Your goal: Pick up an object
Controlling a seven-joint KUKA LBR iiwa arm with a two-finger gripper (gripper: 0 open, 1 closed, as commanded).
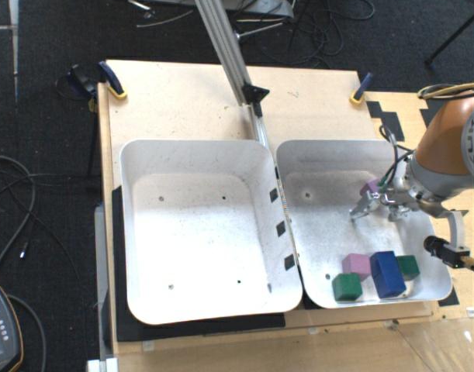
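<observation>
Blocks, five seen, all in the right-hand white bin (314, 169). Four sit clustered at its near right corner: a blue block (387, 273), the largest, in the middle of the group; a pink block (356, 265) touching its left side; a green block (347, 287) just in front of the pink one, near the bin's front wall; a smaller green block (408, 266) just beside the blue one on its right. A fifth item, a small purple block (369, 187), lies well apart from the cluster, further back in the bin, directly beside the gripper (380, 205).

Gripper: low over the right bin's floor at its right side, metal fingers (362, 210) splayed apart, nothing visibly between them. Grey arm (446, 157) with orange band enters from the right.

Left-hand white bin (143, 161): adjoining, edge to edge with the right one.

Bench (182, 99): pale board carrying both bins, with clamps at the far corners.
</observation>
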